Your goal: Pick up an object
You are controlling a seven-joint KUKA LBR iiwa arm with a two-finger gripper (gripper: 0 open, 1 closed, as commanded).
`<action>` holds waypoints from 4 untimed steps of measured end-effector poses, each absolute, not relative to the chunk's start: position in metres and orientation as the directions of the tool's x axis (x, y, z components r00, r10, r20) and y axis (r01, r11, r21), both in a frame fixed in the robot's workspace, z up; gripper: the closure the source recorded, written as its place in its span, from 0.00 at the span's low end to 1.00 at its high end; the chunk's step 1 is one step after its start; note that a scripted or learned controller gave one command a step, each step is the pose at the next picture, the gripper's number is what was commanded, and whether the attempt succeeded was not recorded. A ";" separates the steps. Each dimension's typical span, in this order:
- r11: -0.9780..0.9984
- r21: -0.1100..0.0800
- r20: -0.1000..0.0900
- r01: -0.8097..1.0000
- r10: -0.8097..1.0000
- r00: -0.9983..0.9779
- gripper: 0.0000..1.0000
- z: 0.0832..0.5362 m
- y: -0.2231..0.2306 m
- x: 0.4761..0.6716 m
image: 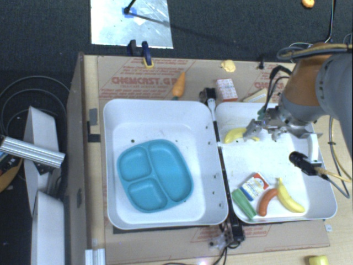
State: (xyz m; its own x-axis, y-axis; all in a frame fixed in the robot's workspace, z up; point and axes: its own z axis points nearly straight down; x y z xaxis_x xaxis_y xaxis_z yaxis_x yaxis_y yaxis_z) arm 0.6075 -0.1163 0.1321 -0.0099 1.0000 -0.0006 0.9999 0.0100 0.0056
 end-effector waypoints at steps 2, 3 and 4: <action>0.007 0.017 -0.005 1.000 1.000 -0.007 0.00 0.197 -0.158 0.582; -0.002 -0.002 -0.001 1.000 1.000 0.002 0.00 0.161 -0.182 0.547; 0.006 -0.001 0.001 1.000 1.000 -0.006 0.00 0.137 -0.151 0.541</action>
State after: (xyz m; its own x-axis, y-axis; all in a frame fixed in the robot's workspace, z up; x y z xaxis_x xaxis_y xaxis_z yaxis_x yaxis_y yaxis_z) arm 0.5413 -0.1513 0.1373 -0.0056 1.0000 0.0013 1.0000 0.0056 -0.0005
